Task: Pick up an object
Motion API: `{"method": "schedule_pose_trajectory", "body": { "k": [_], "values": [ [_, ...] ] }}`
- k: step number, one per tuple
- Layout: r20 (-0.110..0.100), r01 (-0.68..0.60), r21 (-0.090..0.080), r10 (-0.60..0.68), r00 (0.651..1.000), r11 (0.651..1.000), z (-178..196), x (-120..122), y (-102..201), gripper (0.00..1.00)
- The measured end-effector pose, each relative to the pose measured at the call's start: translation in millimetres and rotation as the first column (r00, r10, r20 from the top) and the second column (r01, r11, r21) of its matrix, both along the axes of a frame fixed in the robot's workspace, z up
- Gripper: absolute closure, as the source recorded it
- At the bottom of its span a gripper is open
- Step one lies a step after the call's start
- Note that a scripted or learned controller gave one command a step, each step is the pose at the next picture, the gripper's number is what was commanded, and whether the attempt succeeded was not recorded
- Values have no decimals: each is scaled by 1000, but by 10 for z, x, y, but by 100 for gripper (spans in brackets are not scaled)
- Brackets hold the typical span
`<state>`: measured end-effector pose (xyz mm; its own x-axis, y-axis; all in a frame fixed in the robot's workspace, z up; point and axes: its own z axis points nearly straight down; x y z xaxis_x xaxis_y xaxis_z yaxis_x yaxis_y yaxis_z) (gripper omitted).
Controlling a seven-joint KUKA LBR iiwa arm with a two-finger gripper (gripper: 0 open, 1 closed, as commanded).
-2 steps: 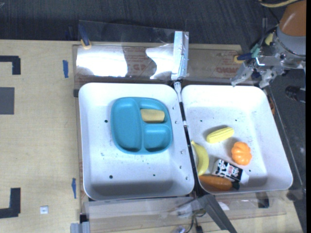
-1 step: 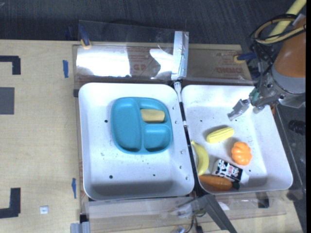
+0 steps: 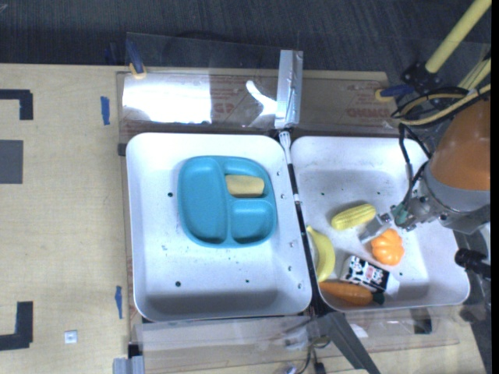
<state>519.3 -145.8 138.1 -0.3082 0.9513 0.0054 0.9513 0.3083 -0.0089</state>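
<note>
You have two white bins on the bench, side by side. Start with the left bin (image 3: 148, 232): it holds one blue divided plate (image 3: 226, 201), lying flat near the bin's middle, and one small yellow food piece (image 3: 245, 185) sits in the plate's upper right compartment. That makes two things on that side.

Move across the shared rim to the right bin (image 3: 444, 283), and you can count five loose things, all gathered in its lower left half. One banana (image 3: 323, 254) curves along the left wall. One yellow corn cob (image 3: 353, 216) lies just above and to the right of it, tilted. One orange carrot-like piece (image 3: 346, 292) lies along the near wall, below the banana. One small black-and-white packet (image 3: 367, 273) rests just above that piece, touching or overlapping its right end. One small orange pumpkin-shaped toy (image 3: 387, 248) sits just above the packet and to the right of the corn.

Further right you see the one arm, its orange band over the bin's right side. Its gripper (image 3: 398, 217) reaches leftward and sits low over the bin, just above the pumpkin-shaped toy and just right of the corn. You cannot tell from this slanted view how the gripper is set, and nothing can be seen held in it.
</note>
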Motion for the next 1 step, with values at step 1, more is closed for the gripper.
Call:
{"method": "schedule_pose_trajectory", "body": {
  "k": [1],
  "values": [
    [15,43,-1,-43,999,999,-520,-115,-177,0]
  ]
}}
